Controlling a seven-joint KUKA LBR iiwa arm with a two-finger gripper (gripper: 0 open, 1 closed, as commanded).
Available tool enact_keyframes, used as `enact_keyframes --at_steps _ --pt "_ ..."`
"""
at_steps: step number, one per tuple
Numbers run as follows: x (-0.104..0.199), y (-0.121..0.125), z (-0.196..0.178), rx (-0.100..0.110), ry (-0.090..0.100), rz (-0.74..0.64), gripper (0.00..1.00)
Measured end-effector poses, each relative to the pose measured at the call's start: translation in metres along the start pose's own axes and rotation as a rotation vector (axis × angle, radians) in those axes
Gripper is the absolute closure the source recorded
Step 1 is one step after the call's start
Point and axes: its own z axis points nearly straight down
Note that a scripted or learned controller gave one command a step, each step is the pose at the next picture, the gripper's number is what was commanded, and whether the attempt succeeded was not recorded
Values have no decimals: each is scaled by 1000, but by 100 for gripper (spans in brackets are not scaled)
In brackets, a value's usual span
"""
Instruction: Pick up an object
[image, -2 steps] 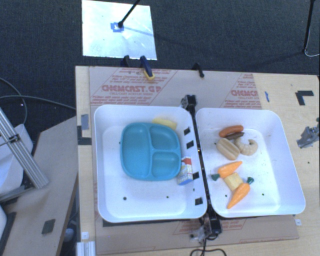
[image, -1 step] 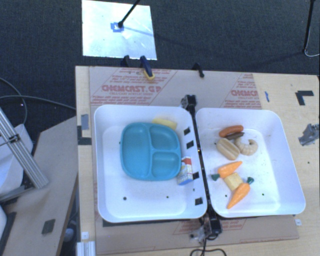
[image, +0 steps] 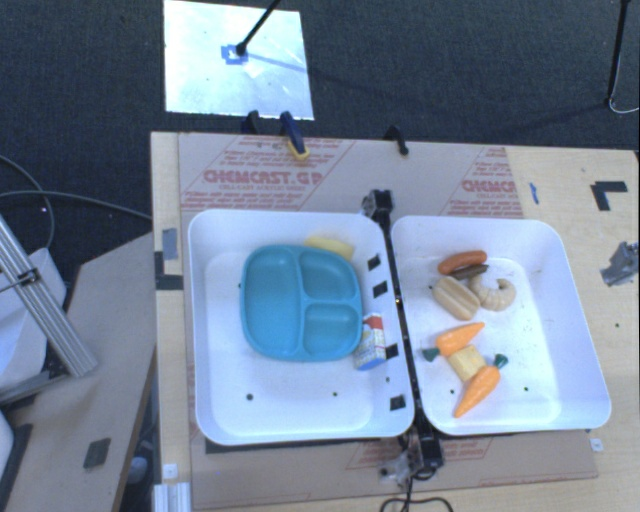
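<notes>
While the blue tray (image: 300, 303) half-hides a yellow piece (image: 330, 244) (shape unclear), I cannot tell the pincer's state.

Blue tray (image: 300, 302) crowds left bin (image: 225, 400); toy food (image: 468, 330) clusters mid right bin (image: 570, 330)

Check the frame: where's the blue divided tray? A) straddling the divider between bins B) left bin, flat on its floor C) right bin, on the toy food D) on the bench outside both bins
B: the blue divided tray lies flat in the left bin, with the carrots and other toy food in the right bin.
</notes>
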Motion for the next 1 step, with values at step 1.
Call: enact_keyframes --at_steps 1 --pt "0 2 -11 -4 -1 -7 100"
